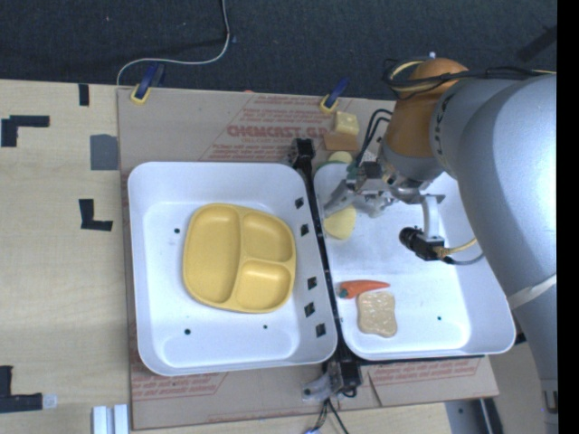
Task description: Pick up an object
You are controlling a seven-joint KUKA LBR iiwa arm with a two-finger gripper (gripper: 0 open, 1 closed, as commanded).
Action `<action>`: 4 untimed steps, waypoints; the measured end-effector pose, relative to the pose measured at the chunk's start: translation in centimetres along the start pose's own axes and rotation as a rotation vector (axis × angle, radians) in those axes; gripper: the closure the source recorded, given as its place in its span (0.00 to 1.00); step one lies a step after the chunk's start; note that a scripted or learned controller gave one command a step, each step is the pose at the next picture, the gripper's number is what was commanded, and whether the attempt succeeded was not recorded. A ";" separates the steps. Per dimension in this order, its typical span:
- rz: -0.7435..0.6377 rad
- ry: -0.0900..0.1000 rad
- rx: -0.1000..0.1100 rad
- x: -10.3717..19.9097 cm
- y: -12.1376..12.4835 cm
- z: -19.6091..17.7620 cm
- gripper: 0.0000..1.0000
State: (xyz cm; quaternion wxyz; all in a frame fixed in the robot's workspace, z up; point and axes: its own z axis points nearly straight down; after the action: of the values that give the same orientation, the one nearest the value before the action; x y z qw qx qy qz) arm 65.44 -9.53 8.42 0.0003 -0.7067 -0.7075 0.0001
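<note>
Just below hand (355, 191), pale fruit (341, 223)

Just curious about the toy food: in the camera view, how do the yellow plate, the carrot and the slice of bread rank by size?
1. Yellow plate, by far the largest.
2. Slice of bread.
3. Carrot, about as long as the bread but much thinner.

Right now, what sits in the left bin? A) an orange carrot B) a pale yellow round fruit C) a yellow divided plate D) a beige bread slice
C: the yellow divided plate lies alone in the left bin, while the carrot, the bread slice and the pale round fruit all lie in the right bin.
</note>
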 end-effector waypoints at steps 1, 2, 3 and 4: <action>0.001 -0.002 0.000 -0.2 -1.0 0.0 0.00; 0.000 -0.001 0.000 -0.1 -1.0 0.0 0.00; 0.000 0.000 0.000 -0.7 -0.1 0.0 0.00; 0.001 -0.002 0.000 0.0 -1.3 0.0 0.00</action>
State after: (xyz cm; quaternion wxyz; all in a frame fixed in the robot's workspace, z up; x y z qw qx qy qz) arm 64.17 -9.52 8.46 -0.0002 -0.7069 -0.7073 0.0007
